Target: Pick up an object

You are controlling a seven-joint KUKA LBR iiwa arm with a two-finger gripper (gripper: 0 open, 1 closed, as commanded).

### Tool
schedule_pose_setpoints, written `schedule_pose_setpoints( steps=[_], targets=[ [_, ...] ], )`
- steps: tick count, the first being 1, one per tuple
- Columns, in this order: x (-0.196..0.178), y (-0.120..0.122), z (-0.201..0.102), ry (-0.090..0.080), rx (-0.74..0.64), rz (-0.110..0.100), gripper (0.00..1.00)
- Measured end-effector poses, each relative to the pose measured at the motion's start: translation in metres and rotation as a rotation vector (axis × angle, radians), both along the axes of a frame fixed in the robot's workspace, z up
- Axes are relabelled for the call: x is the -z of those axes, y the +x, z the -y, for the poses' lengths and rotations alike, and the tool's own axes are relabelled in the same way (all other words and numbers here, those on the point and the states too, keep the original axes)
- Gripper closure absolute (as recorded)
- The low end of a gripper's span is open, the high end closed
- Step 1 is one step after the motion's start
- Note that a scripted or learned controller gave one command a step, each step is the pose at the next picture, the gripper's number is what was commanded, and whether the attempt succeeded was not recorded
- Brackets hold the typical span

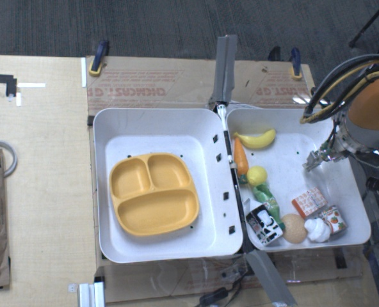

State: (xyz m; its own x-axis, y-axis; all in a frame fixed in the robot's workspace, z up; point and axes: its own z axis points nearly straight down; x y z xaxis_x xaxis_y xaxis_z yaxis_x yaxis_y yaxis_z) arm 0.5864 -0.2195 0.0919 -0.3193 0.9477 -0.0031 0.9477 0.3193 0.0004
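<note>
Two white bins sat side by side on the bench (36, 171). Red print on the cardboard (177, 82) behind them along the far edge looked like "CHEMCAST GP", seen upside down; I could not read it with certainty. The left bin (103, 190) carried a yellow divided plate (154, 194). In the right bin (353, 190), a banana (257, 138) lay near the far edge, with a carrot (241, 157), a lemon (257, 176) and a green item (269, 203) running down its left wall. Toward the near edge lay a black-and-white carton (264, 224), a tan ball (294, 228), a white lump (317, 229) and two small red-and-white packs (309, 201) (333, 220), their labels too small to read. The gripper (317, 158) hung over the bin's right part, holding nothing I could see; whether its fingers were spread or pressed together I could not tell.
</note>
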Motion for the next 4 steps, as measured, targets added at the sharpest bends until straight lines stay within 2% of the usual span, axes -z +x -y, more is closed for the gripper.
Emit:
schedule_pose_setpoints(
  steps=[1,2,4],
  targets=[
    [0.000,0.003,0.003,0.000,0.641,-0.001,1.00],
    [0.001,-0.085,-0.023,0.002,0.814,-0.002,1.00],
    [0.000,-0.108,-0.028,0.002,1.643,0.003,1.00]
  ],
)
